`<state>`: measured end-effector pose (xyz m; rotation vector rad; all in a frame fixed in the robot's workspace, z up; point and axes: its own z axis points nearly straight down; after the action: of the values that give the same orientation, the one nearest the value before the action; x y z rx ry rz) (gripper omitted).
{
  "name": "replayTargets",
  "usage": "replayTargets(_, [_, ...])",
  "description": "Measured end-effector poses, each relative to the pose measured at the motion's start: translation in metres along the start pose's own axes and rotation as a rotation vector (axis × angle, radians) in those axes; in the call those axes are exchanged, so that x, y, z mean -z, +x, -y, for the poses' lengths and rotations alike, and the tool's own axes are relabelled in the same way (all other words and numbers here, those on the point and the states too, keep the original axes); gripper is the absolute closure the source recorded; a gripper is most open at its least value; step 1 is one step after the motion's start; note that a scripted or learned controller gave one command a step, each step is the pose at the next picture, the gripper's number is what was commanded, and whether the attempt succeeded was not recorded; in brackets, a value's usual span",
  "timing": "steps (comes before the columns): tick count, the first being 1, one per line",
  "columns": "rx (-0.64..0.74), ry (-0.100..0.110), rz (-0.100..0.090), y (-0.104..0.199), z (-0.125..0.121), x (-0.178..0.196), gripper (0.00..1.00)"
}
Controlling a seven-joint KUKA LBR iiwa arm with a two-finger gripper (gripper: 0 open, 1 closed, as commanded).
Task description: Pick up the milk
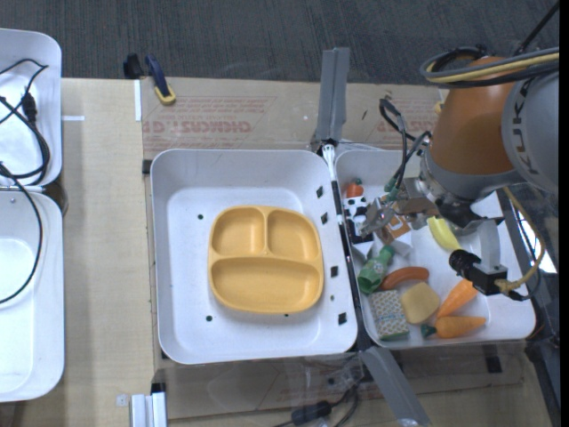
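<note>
Hovering at the right bin's (524,327) upper left, gripper (384,218) sat just right of the cow-patterned milk (357,213), finger state impossible to tell.

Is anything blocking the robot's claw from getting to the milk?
Nothing visible lies between them. The gripper hovers right beside the milk, the black-and-white cow-spotted carton against the right bin's left wall. A green bottle lies just below the carton, not in the way.

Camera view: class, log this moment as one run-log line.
task: pick up milk | gripper: over right bin, beside milk carton | yellow plate: left bin
</note>
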<state>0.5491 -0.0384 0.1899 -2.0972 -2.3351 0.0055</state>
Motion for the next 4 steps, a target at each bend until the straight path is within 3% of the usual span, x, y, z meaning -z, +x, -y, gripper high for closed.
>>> replayTargets(1, [0.136,-0.006,0.004,-0.068,-0.013,-0.087,0.00])
replayTargets(2, [0.099,-0.007,0.001,0.003,-0.096,0.003,0.00])
replayTargets(3, [0.098,-0.005,0.001,0.002,-0.095,0.002,0.00])
replayTargets(4, [0.098,-0.005,0.003,0.002,-0.096,0.011,1.00])
